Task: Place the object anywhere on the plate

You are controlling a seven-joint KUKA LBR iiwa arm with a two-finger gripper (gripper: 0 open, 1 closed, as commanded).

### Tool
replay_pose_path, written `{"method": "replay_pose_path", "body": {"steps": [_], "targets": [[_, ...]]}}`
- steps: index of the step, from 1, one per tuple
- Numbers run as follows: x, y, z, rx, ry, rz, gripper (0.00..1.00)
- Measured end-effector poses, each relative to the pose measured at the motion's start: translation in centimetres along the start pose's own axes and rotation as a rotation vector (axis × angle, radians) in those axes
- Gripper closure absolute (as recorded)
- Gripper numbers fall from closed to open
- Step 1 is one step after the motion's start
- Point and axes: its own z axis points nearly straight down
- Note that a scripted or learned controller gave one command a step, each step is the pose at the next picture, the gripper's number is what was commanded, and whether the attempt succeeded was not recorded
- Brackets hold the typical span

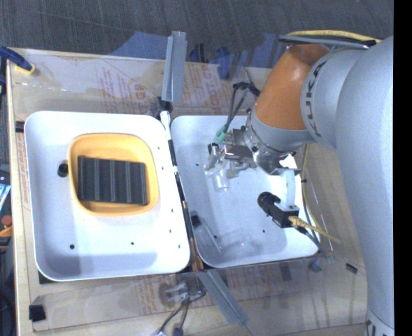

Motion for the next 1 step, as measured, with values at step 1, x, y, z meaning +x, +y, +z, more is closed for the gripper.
{"method": "replay_pose_path", "body": {"steps": [1], "targets": [[6.23,3.12,-1.72,-0.002,0.0,-0.093,1.0]]}}
